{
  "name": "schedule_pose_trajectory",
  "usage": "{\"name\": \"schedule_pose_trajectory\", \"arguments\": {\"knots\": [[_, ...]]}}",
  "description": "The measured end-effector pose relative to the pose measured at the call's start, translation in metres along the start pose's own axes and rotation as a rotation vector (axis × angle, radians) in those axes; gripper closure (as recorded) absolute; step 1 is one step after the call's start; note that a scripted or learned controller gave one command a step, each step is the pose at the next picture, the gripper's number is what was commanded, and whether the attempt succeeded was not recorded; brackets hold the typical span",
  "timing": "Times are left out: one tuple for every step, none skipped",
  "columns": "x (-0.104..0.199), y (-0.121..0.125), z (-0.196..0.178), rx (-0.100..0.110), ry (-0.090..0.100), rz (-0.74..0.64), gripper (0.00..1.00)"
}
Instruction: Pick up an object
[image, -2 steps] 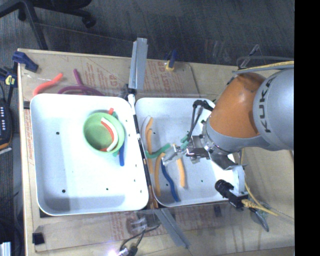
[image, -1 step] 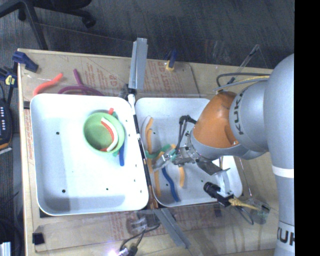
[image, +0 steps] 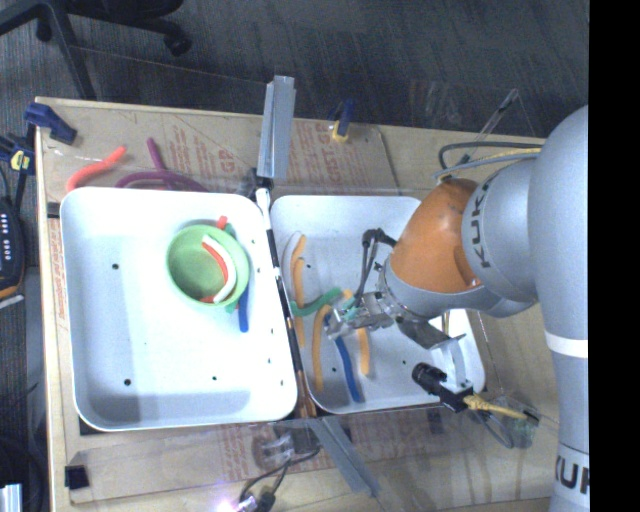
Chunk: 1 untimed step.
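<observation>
Reaching down into the right-hand shallow white bin (image: 345, 204), with the gripper (image: 348, 316) set among overlapping strips: a thin teal curved plastic strip (image: 322, 300) touching it, a thin blue curved plastic strip (image: 348, 372) and a thin orange curved plastic strip (image: 364, 350) just below. Cannot tell whether released, clenched or grasping anything. Likely to snag two crossed strips at once or pinch none, lying so flat and tangled on the bin floor, and to slip free on lifting.
</observation>
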<state>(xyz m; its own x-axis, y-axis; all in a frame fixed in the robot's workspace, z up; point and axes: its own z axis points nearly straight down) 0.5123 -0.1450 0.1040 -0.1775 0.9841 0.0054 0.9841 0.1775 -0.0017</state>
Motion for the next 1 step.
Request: {"name": "schedule_pose_trajectory", "arguments": {"knots": [[0.0,0.0002,-0.0001,-0.001,0.0,0.0,0.0]]}}
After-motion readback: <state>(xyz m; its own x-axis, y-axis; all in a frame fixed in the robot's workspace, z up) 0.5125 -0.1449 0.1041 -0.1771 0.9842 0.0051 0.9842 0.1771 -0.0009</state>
